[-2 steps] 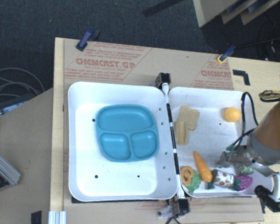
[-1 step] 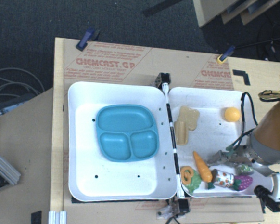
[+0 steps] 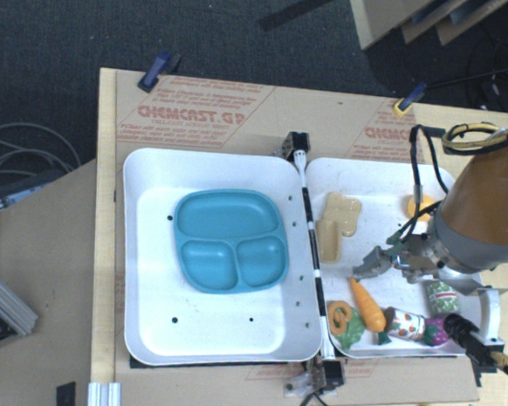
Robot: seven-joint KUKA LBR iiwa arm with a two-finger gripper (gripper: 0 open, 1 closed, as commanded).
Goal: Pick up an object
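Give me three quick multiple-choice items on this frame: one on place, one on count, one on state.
1. Where is the blue plate?
A. in the left bin
B. in the right bin
C. on the floor

2. How many compartments does the plate have?
A. two
B. three
C. five

3. How does the toy carrot sit?
A. standing upright
B. hanging from the claw
C. lying flat on the bin floor

Answers:
1. A: it sits in the middle of the left bin.
2. B: one wide section above two smaller ones.
3. C: it lies in the right bin, below the claw and apart from it.
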